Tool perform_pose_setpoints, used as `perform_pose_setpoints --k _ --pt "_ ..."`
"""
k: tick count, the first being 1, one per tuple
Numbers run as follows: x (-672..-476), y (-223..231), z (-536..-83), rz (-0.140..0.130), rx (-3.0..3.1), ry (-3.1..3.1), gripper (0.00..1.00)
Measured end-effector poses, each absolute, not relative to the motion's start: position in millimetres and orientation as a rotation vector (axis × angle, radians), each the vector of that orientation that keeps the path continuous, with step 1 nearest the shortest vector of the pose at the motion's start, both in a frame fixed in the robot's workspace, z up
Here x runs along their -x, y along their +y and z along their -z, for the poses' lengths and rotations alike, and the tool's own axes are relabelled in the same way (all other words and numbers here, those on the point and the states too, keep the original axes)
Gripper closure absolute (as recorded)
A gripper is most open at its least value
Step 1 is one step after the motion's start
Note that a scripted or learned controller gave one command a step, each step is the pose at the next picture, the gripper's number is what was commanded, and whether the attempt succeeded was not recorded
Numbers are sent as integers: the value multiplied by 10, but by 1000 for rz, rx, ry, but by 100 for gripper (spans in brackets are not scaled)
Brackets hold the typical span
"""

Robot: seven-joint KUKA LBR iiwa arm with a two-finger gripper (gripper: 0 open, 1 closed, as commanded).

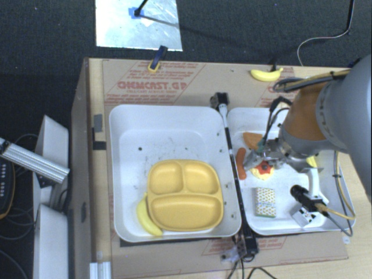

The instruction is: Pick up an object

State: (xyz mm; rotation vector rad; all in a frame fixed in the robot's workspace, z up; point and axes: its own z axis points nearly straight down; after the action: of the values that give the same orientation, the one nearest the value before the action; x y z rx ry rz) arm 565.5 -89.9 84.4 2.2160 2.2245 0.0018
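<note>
A: Two white bins sit side by side on the desk (174,80). The left bin (125,156) holds a yellow divided tray (185,195), and a banana (145,218) lies against the tray's near left corner.

B: And the right bin (279,225)?

A: A handful of small things. An orange sausage-shaped piece (241,163) lies just beside the wall between the bins. An orange wedge (253,139) sits farther back. A small patterned box (265,201) lies toward the near side, well apart from the wedge. A red and orange toy (264,168) sits in the middle, and a yellow bit (312,163) peeks out at the right, under the arm.

B: Where is the arm?

A: It (325,115) reaches in from the right, over the right bin. The gripper (260,156) hangs directly above the red and orange toy, close to it or touching it.

B: Has it got hold of anything?

A: I cannot tell. The wrist hides that part.

B: Anything outside the bins?

A: A second banana (265,73) lies on the far edge of the desk, behind the right bin.
</note>
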Motion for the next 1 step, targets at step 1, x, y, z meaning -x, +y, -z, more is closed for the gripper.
perform_pose_setpoints --k 1 --pt "-5660 -900 -947 -3 -2211 2228 100"
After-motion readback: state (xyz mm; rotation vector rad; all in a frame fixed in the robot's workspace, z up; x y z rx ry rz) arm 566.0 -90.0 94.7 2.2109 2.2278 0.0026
